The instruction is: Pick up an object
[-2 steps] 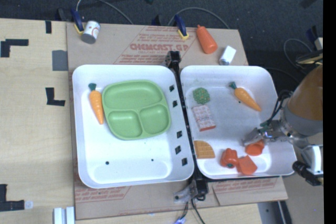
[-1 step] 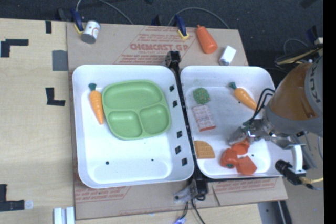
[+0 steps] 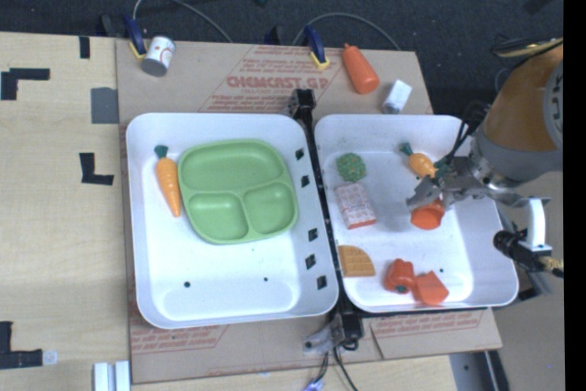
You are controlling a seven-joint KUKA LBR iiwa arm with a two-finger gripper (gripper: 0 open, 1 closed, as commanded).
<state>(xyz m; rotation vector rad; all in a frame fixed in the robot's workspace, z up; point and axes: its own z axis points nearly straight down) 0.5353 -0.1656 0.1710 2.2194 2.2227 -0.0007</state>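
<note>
end effector (image 3: 438,190) low in right bin (image 3: 476,284), fingers spread, apparently not gripping | small orange-red object (image 3: 428,216) just below the fingertips, on bin floor | orange piece (image 3: 420,164) just above | green divided plate (image 3: 239,190) in left bin (image 3: 151,288), carrot (image 3: 168,184) beside it

Green divided plate (image 3: 240,190) in white left bin (image 3: 146,224); orange carrot (image 3: 168,185), green top, at plate's 9 o'clock. White right bin (image 3: 458,128): green ball (image 3: 350,167), pink-white packet (image 3: 355,205), tan waffle (image 3: 355,262), red-orange pepper (image 3: 399,275), orange cup (image 3: 428,216). Orange bottle (image 3: 360,70) at 12 o'clock on brown cardboard (image 3: 256,82).
</note>
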